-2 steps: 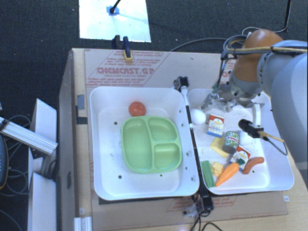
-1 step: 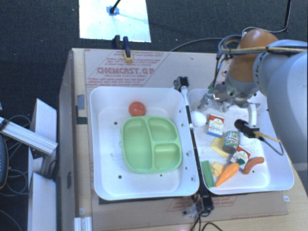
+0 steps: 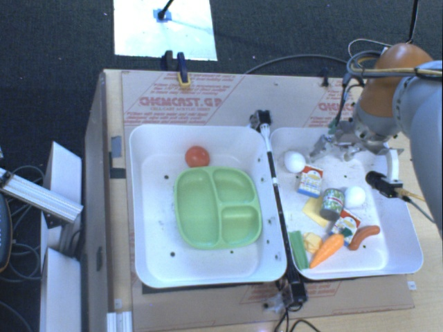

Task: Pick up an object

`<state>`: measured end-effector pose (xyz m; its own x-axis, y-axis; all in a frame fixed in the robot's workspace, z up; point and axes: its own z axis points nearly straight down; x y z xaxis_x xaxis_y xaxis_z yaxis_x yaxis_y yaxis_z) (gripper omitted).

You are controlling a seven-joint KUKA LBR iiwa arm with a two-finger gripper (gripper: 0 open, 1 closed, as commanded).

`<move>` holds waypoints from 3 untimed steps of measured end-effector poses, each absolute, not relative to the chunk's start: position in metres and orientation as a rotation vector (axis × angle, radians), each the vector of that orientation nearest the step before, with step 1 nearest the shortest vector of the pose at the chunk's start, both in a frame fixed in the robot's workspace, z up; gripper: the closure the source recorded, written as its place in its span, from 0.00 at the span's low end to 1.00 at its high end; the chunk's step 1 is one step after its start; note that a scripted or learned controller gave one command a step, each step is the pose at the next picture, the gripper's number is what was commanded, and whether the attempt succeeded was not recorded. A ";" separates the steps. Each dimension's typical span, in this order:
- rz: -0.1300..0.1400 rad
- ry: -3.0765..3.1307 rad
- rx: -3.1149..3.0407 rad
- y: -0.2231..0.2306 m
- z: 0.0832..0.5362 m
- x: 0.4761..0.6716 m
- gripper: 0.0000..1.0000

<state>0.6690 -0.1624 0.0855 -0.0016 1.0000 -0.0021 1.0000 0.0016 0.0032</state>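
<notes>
My gripper hovers over the far edge of the right bin, its fingers spread and nothing between them. Just left of it lies a white egg. Nearer the front of the bin are a small red and white carton, a can, a white ball, a yellow block, a second small carton, a sausage, a carrot and a green strip.
The left bin holds a green divided plate and a red tomato behind it. A black divider rail runs between the bins. A black connector hangs off the arm over the right bin's right side.
</notes>
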 end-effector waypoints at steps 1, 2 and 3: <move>0.003 2.225 2.215 -0.117 0.085 0.669 0.00; 0.002 2.226 2.215 -0.090 0.085 0.669 0.00; 0.001 2.227 2.215 -0.084 0.085 0.669 0.00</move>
<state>0.6690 -0.0843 0.0846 -0.0054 1.0000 -0.0001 1.0000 0.0054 0.0014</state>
